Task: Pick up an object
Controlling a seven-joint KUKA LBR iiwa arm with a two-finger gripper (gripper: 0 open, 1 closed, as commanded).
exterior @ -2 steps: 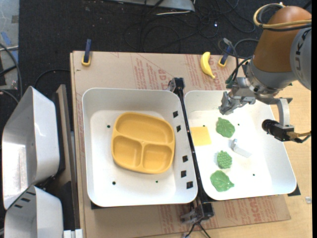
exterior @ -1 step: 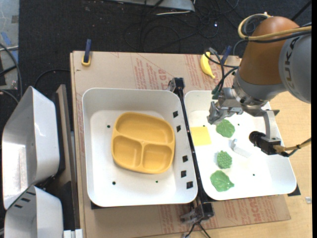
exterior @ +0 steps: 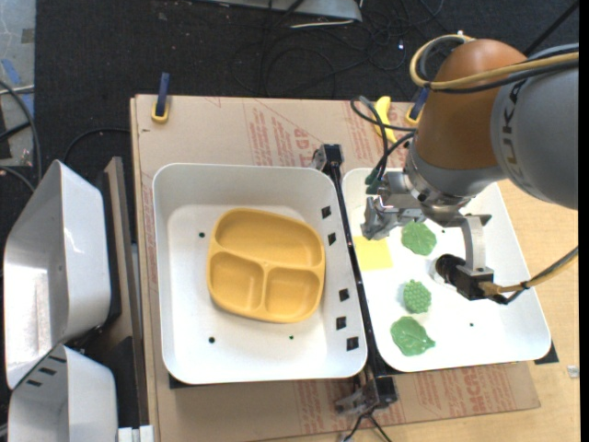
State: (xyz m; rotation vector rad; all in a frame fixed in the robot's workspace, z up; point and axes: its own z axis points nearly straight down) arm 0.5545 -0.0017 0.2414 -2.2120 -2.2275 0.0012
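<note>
In the right bin [exterior: 515, 325] a flat yellow square [exterior: 373, 253] lies near the left wall. Three green lumps are spread there too: one [exterior: 419, 238] near the wrist, a knobbly one [exterior: 415, 296] in the middle and a flatter one [exterior: 410, 336] toward the front. My gripper [exterior: 379, 217] hangs over the bin's left part, just above the yellow square and left of the upper green lump. Nothing shows as held in it. The left bin [exterior: 175, 339] holds a yellow divided plate [exterior: 267, 264].
The arm's grey and orange wrist [exterior: 469, 109] covers the back of the right bin. A black divider with clips [exterior: 342, 247] runs between the bins. Yellow clamps [exterior: 162, 99] sit at the board's back edge. White containers [exterior: 55, 247] stand to the far left.
</note>
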